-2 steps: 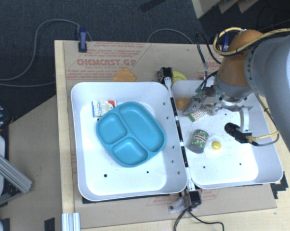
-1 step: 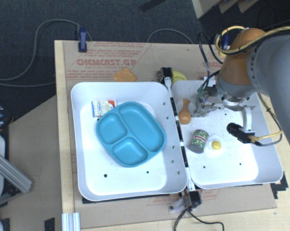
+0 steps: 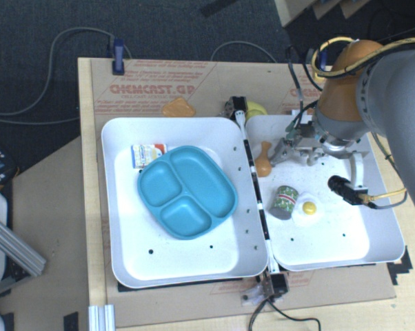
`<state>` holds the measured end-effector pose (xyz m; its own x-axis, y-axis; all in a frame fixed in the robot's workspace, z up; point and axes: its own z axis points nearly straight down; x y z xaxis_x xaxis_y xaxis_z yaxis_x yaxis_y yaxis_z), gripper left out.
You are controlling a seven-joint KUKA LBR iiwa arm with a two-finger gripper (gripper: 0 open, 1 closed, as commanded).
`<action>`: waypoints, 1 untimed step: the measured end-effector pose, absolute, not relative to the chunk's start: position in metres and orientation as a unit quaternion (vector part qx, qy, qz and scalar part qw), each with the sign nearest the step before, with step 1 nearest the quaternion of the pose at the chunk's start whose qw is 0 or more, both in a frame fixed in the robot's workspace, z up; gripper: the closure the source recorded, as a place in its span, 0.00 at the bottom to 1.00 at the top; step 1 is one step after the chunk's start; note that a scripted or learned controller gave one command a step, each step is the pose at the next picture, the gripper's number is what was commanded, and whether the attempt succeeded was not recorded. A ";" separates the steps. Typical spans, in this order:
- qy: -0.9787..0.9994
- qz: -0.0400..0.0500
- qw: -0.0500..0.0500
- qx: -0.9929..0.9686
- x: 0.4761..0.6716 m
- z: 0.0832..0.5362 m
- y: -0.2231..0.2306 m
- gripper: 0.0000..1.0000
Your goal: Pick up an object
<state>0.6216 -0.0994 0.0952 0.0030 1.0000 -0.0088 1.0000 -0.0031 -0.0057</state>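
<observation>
Two bins (image 3: pixel 125 185): white, side by side on a brown board (image 3: pixel 194 81).
Floor: dark carpet, cables.
Gripper (image 3: pixel 300 150): over right bin; finger state cannot be told.

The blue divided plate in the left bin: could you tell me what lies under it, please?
A small white carton pokes out from under the blue divided plate's upper-left edge. The rest of the carton, and whatever else lies beneath, is covered.
</observation>
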 end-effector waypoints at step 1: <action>0.707 -0.005 -0.005 0.708 0.665 0.085 -0.099 0.00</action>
<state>0.6650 -0.0993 0.0846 0.0012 1.0000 0.0007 0.9999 -0.0012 -0.0142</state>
